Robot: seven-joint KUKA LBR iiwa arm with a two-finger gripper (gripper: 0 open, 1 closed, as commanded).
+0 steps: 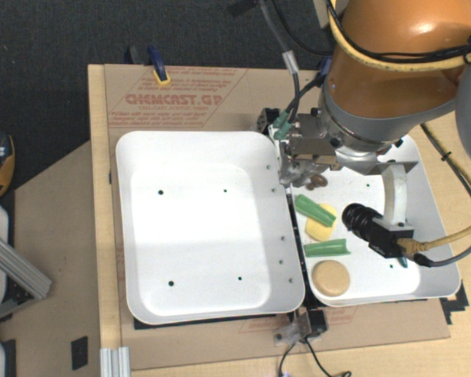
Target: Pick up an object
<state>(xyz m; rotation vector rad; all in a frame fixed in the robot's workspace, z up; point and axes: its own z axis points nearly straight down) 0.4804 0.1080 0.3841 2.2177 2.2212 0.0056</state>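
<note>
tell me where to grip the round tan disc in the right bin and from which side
Take the round tan disc across its rim, coming straight down. It lies flat near the front edge of the right bin, so only its edge offers a pinch. The green stick sits close behind, so set the fingers left and right.

1. A green stick [314, 209] lay tilted in the right bin [432, 203], close to its left wall, at about 9 o'clock.
2. A yellow block [321, 229] sat touching that stick on its 5 o'clock side.
3. A second green stick [326, 248] lay almost level, just beneath the block.
4. A round tan disc [330, 277] rested flat near the bin's 7 o'clock corner.
</note>
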